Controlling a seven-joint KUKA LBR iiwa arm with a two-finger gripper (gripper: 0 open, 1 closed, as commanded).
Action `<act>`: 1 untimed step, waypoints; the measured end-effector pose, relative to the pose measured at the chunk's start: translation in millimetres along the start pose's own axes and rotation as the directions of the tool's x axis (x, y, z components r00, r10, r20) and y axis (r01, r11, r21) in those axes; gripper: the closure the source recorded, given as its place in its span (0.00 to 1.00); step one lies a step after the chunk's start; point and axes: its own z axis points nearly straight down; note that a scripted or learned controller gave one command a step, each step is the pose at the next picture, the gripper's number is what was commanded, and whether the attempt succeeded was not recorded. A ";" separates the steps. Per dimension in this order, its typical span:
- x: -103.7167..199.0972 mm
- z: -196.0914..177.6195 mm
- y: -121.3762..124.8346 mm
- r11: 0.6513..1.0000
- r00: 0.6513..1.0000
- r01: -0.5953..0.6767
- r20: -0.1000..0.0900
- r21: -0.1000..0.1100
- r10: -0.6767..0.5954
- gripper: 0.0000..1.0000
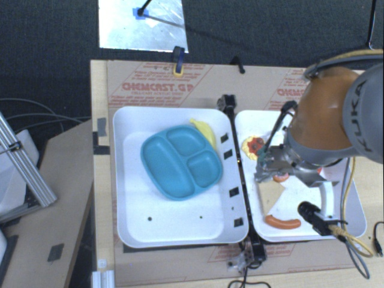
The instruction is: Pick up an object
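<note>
Gripper (268,168) low in the right bin (360,221), near its left wall; finger opening not discernible, can't tell if it grips anything. Hot dog (283,222) at the bin's front edge, tan wedge (273,195) just above. Blue tray (182,161) in the left bin (135,221).

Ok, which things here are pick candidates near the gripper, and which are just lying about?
In play:
gripper
right bin
sausage
tan wedge
red-and-yellow item

Lying about:
left bin
blue divided plate
yellow piece

Blue tray (180,161); orange sausage (283,222); white bins (129,221)
</note>
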 end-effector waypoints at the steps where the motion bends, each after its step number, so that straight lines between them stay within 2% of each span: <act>1: 56.9 29.1 -6.9 1.000 1.000 -0.001 0.001 0.003 0.001 1.00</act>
